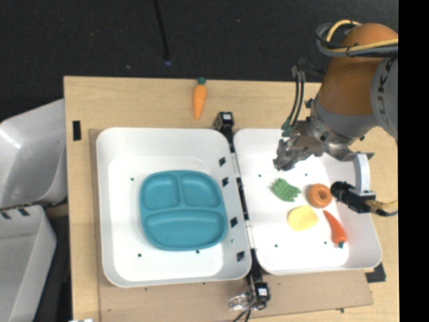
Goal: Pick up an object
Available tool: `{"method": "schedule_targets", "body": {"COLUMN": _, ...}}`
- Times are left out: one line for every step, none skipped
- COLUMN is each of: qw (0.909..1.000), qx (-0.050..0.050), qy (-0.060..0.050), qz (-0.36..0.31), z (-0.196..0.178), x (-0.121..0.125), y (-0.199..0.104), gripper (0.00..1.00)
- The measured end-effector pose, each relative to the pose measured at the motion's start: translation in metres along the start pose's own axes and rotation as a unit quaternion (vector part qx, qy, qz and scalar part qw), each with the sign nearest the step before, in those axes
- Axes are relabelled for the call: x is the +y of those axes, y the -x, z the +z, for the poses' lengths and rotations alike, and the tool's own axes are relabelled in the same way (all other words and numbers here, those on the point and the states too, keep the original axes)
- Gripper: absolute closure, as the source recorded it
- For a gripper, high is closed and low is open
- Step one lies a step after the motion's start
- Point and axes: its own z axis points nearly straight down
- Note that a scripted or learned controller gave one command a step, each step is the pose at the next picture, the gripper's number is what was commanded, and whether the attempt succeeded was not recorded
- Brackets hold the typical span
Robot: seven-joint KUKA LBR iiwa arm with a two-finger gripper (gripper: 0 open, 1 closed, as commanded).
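Observation:
Several toy foods lie in the right white bin [268,247]: a green leafy piece [286,190], an orange slice-like ring [320,194], a yellow lump [302,217] and a small red-orange chili [336,228]. My gripper [285,161] hangs over the upper middle of that bin, just above and slightly left of the green piece, fingers pointing down. No object shows between the fingers.
The left bin [117,247] holds a blue divided plate [182,209]. A toy carrot [199,98] lies on the wooden bench behind the bins. A black clip [224,120] sits at the bins' top joint. The arm's orange band [352,69] rises at upper right.

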Motion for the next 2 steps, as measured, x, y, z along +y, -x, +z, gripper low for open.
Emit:
{"method": "schedule_targets", "body": {"qw": 1.0000, "qx": 0.000, "qy": -0.001, "qz": 0.001, "z": 0.009, "x": 0.003, "y": -0.044, "gripper": 1.00}}
{"method": "schedule_targets", "body": {"qw": 1.0000, "qx": 0.000, "qy": 0.000, "qz": 0.000, "z": 0.004, "x": 0.010, "y": -0.091, "gripper": 1.00}}
